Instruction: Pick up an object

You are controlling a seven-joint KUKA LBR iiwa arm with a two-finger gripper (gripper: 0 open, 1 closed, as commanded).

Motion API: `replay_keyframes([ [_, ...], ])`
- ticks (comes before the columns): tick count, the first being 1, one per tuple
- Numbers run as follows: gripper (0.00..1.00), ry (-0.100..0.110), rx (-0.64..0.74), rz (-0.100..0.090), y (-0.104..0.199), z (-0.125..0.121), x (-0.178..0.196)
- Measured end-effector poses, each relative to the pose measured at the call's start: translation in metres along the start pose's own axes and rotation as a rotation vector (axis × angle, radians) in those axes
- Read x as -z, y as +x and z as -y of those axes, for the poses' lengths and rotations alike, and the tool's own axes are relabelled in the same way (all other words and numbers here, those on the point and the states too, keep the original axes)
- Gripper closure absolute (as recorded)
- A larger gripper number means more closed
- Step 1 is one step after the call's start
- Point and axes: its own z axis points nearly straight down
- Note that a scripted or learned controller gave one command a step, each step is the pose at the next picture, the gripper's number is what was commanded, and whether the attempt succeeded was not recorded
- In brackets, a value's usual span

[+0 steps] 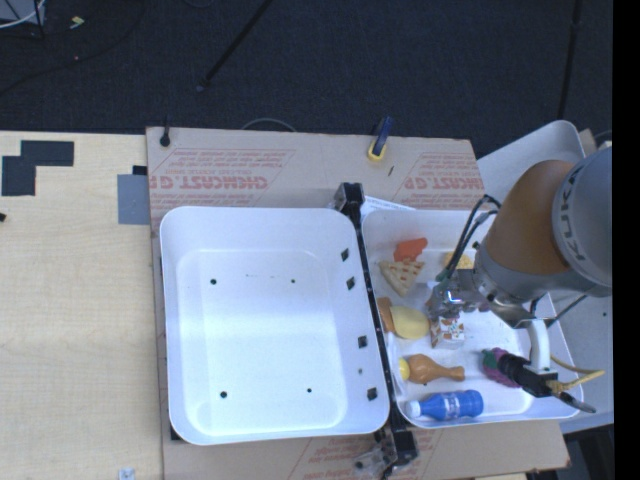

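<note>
Arm [545, 233] sits highest, closest to the lens: grey shell, orange band, reaching in from the right over the right bin [505, 405]. Tool [446, 306] is low inside that bin. How wide it stands you cannot tell from this angle, so don't count on a grasp.

Likely target, by position: small white-and-red block [451, 331], directly under the tool tip, touching it or just short of it; which one is unclear. It lies mid-bin, between the lemon-like toy [409, 322] and the arm's bulk.

Handling, as a judgement:
- looks light and stiff, a little boxy thing
- flat sides should give you a fair hold if you take it across the narrow width
- small enough to skid or tip on the smooth white floor if you come down off-centre
- the neighbours are close, so expect to nudge the lemon-like toy

Right bin, rest of contents:
- orange-red piece [410, 249] toward the far end
- tan wedge [401, 275] just beside it
- drumstick-shaped toy [432, 370] nearer the front
- blue bottle [447, 405] lying on its side along the front wall, round and probably slippery
- purple-and-green thing [493, 357] to the right, too small to name

Left bin [260, 308]: bare white floor with a few dark specks. Both bins rest on a cardboard sheet [260, 168] laid on the pale counter [70, 318]
</note>
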Motion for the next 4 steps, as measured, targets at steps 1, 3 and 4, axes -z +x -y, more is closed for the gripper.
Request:
replay_keyframes([
  [1, 1.00, -0.012, 0.000, 0.003, 0.005, -0.027, -0.002],
  [3, 1.00, 0.024, -0.002, -0.007, 0.001, -0.019, 0.079],
  [4, 1.00, -0.001, 0.003, 0.000, -0.025, -0.011, 0.006],
])
